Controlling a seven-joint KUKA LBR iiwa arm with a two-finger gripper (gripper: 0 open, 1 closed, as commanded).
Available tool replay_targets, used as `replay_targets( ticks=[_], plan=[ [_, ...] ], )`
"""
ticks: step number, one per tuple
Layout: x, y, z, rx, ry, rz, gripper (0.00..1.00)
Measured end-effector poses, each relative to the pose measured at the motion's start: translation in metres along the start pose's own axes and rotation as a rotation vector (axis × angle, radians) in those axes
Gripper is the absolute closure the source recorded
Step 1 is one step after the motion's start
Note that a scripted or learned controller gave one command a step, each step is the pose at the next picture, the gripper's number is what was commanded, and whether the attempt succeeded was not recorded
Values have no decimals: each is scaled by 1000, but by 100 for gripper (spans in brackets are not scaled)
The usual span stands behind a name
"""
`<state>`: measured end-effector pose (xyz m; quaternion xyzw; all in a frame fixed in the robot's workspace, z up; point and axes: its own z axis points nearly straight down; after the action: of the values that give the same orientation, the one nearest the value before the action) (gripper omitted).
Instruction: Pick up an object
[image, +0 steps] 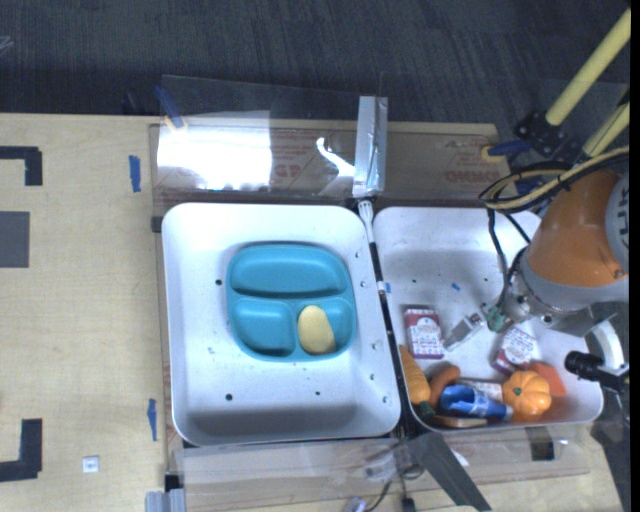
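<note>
Counting two bins (190, 300), one tray (290, 297)

Gripper (478, 322) low in right bin (440, 235); yellow lemon (316, 329) in blue tray (285, 270), left bin (200, 330)

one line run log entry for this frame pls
arm: over right bin | gripper: low by red packet, nothing seen held | left bin: blue tray with yellow object | status: no pick yet

Pale wooden bench (70, 330), dark carpet (250, 40)
</note>
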<state>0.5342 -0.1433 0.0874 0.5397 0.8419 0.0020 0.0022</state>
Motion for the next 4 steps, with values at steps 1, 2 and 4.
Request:
replay_targets(
  ticks=[1, 2, 4],
  plan=[
    [8, 50, 0, 5, -10, -103, 0],
    [5, 82, 1, 3, -2, 48, 0],
    [-10, 112, 2, 0, -2, -282, 0]
  ],
)
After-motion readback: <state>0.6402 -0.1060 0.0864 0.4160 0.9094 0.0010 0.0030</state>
